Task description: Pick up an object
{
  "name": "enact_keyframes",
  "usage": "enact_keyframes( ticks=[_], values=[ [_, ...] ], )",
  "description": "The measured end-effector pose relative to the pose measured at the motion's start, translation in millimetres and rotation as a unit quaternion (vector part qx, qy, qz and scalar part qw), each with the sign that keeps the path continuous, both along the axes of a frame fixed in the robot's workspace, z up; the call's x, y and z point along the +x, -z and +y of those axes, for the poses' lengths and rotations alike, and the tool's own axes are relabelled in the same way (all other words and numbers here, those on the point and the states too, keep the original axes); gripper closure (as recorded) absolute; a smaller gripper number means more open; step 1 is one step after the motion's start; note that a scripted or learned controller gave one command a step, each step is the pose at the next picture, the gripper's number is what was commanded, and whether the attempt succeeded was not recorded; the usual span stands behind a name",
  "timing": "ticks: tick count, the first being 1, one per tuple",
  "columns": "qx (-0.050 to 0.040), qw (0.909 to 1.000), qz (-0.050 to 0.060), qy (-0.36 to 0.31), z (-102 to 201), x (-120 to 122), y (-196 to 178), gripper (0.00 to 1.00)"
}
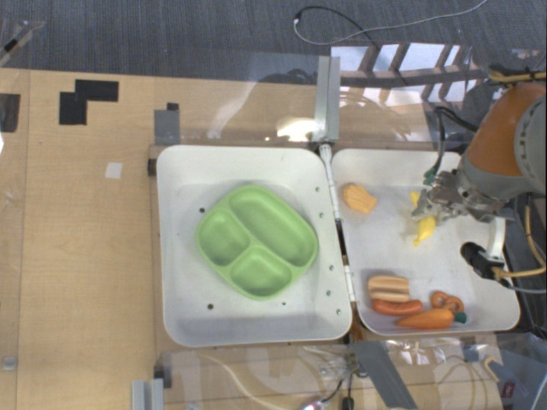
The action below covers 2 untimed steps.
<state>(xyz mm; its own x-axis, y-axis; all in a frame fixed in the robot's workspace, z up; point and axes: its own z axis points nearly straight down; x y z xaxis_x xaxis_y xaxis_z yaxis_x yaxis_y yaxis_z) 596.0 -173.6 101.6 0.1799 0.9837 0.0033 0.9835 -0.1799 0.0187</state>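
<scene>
The right bin (385, 246) holds several toy foods. A yellow piece (423, 230), shaped like a banana, lies near the bin's right side. My gripper (434, 202) is down directly over its upper end and hides part of it. A tan pastry (360, 198) lies at the upper left of this bin. Along the front lie a hot dog bun (389, 286), a red sausage (396, 307), a carrot (426, 319) and a small orange ring-shaped piece (447, 301).
The left bin (184, 297) holds a green divided plate (256, 239). A raised metal divider (335, 220) separates the two bins. The arm's body (508, 143) and black cables (483, 259) hang over the right bin's right edge.
</scene>
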Motion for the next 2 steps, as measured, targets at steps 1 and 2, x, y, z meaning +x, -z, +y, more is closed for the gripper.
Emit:
enact_keyframes(
  ticks=[1, 2],
  values=[
    [-0.0012, 0.9945, 0.008, -0.104, -15, -48, -36, 1.00],
    [-0.0001, 0.9996, 0.008, -0.026, -31, -71, -52, 1.00]
  ],
)
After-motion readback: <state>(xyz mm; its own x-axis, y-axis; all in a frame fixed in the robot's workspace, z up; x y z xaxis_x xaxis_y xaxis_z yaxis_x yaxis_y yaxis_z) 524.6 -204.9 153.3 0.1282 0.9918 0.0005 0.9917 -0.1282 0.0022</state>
